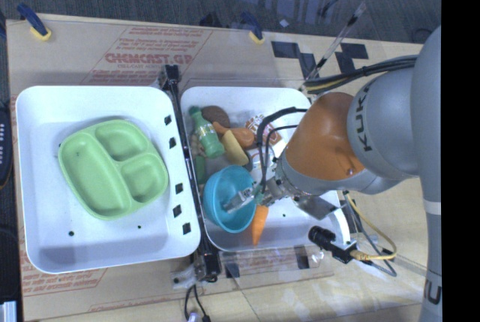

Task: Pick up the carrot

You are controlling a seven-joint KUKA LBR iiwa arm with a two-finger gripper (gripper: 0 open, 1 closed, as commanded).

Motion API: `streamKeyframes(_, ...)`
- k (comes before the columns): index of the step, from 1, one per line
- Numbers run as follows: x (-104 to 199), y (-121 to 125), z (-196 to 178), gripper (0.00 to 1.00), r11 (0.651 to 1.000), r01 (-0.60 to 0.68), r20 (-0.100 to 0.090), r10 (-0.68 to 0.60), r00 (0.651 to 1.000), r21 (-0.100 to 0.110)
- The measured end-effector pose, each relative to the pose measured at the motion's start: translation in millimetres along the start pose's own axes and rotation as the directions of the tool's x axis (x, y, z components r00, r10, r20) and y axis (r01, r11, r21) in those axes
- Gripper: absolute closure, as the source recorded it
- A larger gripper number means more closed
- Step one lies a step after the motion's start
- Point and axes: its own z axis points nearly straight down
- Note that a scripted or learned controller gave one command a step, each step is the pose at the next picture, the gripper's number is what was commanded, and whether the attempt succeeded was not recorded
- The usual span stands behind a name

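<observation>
The gripper (251, 198) is reaching down into the right bin (296, 97), its metal fingers hanging over the near rim of a blue bowl (227, 198); how wide they are standing cannot be told, since the wrist and cables are crowding that spot. The carrot (259, 225) is lying just below and right of the fingertips, a slim orange taper leaning against the bowl's outer wall and pointing toward the bin's near edge. Whether the fingers are touching its upper end cannot be told.

The bowl is looking smooth, round and glossy, like plastic. Behind it a green bottle (204, 136) is lying beside a dark brown rounded piece (217, 115), a yellow banana-like shape (233, 148) and an orange-brown lump (244, 137), all bunched in the bin's far left part.

The arm (352, 140) is looming over the right bin, grey and rounded with an orange band.

In the left bin (37, 185) a pale green divided tray (112, 167) with three rounded compartments is sitting tilted, matte and smooth.
</observation>
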Motion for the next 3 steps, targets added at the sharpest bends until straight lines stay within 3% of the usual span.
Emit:
streamKeyframes(1, -2.5, 0.4, -10.1, 1.00, 1.000, 0.012, 0.003, -0.012, 1.000, 0.004)
streamKeyframes(2, -2.0, 0.2, -9.3, 0.00, 1.000, 0.012, 0.003, -0.012, 1.000, 0.005)
streamKeyframes(3, -40.0, 8.7, -62.8, 0.00, 0.999, -0.040, 0.002, 0.040, 0.999, 0.009)
